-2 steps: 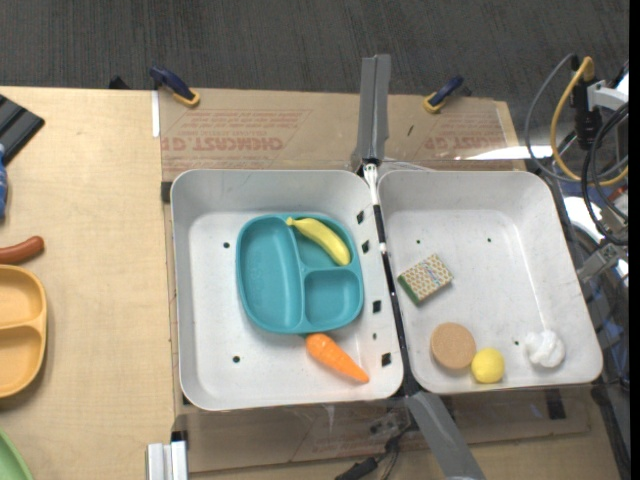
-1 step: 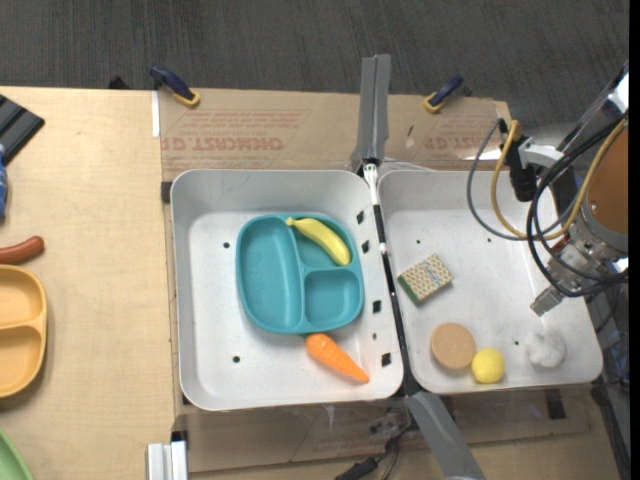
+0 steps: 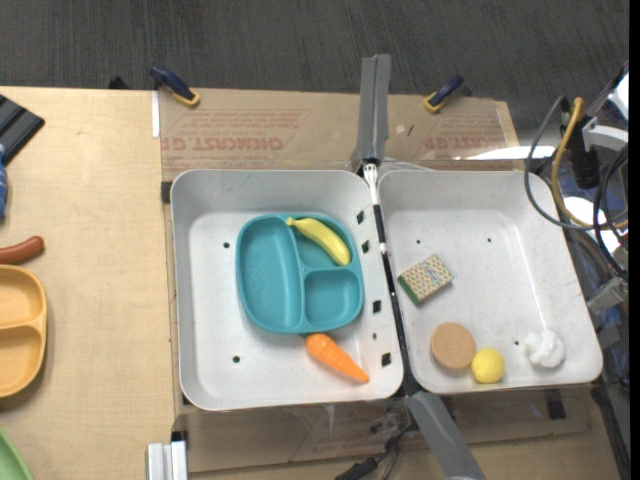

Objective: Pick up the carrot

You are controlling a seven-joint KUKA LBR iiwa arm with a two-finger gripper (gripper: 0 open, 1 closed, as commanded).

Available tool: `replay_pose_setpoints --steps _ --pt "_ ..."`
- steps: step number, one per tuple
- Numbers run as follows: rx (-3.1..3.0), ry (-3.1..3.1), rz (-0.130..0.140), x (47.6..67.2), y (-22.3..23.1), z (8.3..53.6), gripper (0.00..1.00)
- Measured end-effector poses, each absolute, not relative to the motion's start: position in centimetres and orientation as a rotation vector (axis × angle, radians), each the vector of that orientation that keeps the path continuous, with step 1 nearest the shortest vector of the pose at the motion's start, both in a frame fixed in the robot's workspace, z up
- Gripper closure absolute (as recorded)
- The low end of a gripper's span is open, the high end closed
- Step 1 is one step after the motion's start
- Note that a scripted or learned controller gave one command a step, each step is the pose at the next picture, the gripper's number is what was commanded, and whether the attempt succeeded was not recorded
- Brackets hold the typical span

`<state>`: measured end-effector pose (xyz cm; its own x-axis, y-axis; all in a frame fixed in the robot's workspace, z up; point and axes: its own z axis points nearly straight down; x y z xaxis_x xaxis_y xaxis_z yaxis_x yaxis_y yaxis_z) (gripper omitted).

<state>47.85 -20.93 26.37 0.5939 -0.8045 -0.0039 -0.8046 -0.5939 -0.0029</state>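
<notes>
The orange carrot (image 3: 336, 358) lies on the floor of the left white bin (image 3: 210, 298), near its front wall. Its thick end points toward the teal divided plate (image 3: 280, 278), which it almost touches at the plate's front edge, and its tip points to the front right. Nothing covers the carrot. A yellow banana (image 3: 321, 238) rests in the plate's back right compartment.
The right bin (image 3: 480, 228) holds a patterned block (image 3: 425, 278), a tan disc (image 3: 453, 345), a yellow ball (image 3: 488, 365) and a white crumpled lump (image 3: 544, 348). Cables (image 3: 585, 193) hang at the right edge. An orange plate (image 3: 15, 333) and a sausage (image 3: 20, 249) lie on the bench at left.
</notes>
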Motion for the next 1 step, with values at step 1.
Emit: replay_pose_setpoints --steps 1 --pt "-3.094 0.512 0.002 48.41 -19.84 21.96 1.00"
